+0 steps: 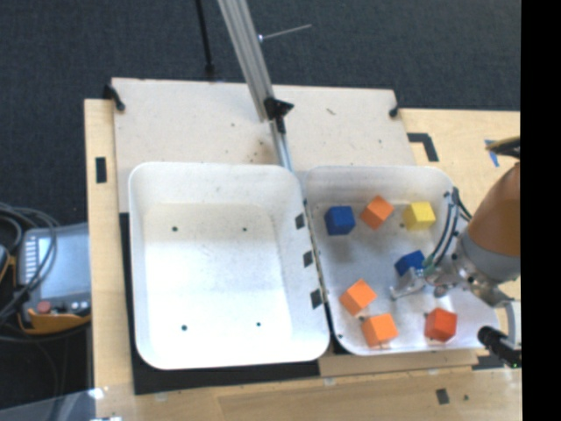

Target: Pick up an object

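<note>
The pincer (pixel 410 284) hangs low in the right bin (pixel 351 181), just below the small blue block (pixel 409 262); its opening cannot be told, and nothing looks lifted yet, so the pick remains undone

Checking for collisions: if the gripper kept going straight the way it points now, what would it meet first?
The gripper points toward the view's left. Likely first in line is the orange cube; height above it is unclear.

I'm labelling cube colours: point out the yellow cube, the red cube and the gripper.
yellow cube (pixel 421 215), camera view, top face.
red cube (pixel 441 324), camera view, top face.
gripper (pixel 405 285), camera view, fingertips.
</note>
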Tool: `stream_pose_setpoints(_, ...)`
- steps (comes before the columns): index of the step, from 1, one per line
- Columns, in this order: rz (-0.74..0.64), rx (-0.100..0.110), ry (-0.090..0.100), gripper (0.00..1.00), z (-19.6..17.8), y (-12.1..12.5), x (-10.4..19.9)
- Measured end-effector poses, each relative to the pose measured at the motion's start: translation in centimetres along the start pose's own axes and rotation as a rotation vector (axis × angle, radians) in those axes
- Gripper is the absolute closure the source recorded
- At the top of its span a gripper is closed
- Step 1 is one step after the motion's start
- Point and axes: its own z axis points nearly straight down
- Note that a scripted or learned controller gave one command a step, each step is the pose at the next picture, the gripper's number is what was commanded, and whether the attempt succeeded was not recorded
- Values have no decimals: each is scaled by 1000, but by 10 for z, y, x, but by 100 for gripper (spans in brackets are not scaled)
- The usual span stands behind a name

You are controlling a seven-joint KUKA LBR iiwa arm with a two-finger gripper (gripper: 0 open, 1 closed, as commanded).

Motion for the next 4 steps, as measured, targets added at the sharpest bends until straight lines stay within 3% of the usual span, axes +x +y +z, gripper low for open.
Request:
stream_pose_setpoints(1, 6, -5, 0, 100, -11, 1, -1)
stream_pose_setpoints(4, -11, -6, -3, 100, -189, -9, -2)
